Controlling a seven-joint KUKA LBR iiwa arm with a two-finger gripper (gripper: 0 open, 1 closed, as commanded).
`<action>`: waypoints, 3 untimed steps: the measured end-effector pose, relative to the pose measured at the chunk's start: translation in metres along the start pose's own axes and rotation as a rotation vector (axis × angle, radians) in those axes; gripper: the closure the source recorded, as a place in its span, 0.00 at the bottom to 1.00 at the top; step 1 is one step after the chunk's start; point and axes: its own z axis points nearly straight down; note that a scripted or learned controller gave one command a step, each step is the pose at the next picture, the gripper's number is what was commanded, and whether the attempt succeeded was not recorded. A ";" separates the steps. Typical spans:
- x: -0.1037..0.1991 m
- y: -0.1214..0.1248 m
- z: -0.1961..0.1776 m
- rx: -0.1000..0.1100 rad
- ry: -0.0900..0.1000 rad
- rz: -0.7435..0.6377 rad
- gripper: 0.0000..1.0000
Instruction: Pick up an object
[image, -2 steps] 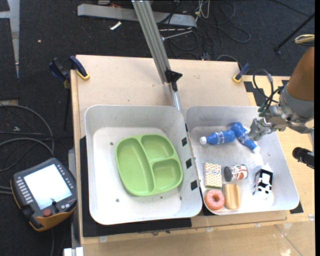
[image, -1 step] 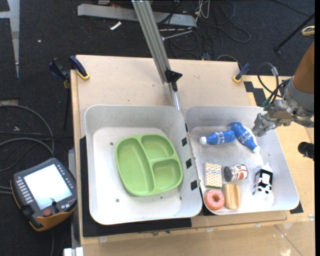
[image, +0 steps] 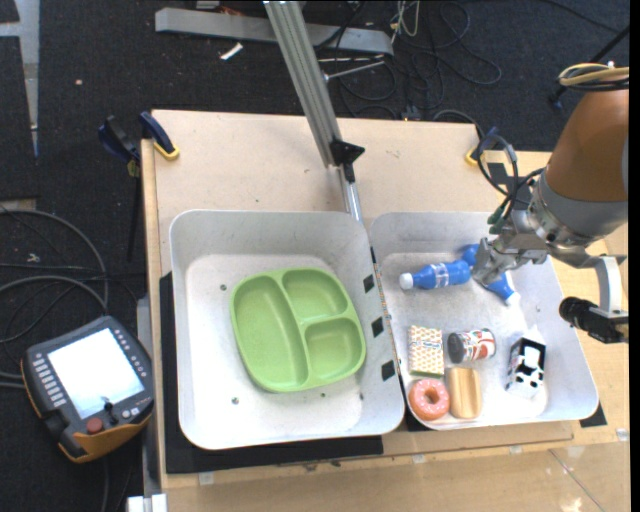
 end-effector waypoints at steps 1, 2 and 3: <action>0.051 -0.007 0.010 0.001 0.000 0.000 1.00; 0.112 -0.005 0.002 -0.002 0.001 -0.003 1.00; 0.161 -0.008 0.014 0.001 0.000 -0.001 1.00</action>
